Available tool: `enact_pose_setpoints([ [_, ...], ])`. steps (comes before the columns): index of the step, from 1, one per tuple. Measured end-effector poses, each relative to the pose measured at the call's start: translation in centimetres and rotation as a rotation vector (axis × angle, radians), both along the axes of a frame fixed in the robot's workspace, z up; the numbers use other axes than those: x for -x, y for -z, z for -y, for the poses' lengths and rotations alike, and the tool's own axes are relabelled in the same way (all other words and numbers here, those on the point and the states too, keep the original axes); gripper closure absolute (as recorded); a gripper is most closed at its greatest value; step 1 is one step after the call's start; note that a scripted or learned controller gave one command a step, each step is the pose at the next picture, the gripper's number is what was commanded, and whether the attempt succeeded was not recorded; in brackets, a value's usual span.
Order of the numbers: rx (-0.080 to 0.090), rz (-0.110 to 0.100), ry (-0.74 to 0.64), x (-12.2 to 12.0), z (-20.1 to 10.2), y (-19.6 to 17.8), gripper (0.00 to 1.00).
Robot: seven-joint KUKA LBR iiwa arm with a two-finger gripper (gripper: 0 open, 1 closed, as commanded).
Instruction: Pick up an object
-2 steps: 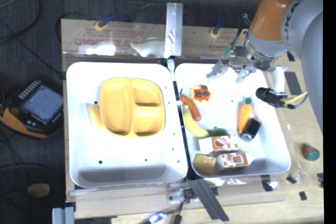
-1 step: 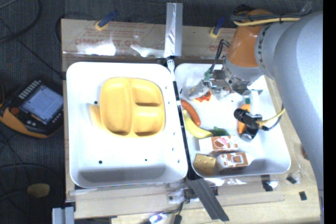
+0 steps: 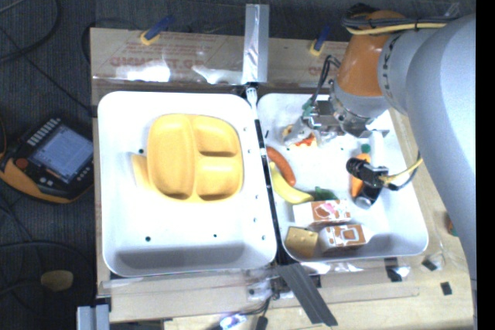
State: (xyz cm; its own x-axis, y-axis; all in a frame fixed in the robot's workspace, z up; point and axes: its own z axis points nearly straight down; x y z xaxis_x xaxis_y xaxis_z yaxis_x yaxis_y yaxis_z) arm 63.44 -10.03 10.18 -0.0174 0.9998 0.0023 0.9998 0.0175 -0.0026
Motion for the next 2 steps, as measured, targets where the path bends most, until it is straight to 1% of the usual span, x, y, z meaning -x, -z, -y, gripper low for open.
enact_pose_setpoints([
  [1,-0.004,-0.043,0.196,-2.4,0.2,1.4,1.0],
  [2,0.005,0.0,0.2,-3.4,-4.1,-8.1,1.0],
])
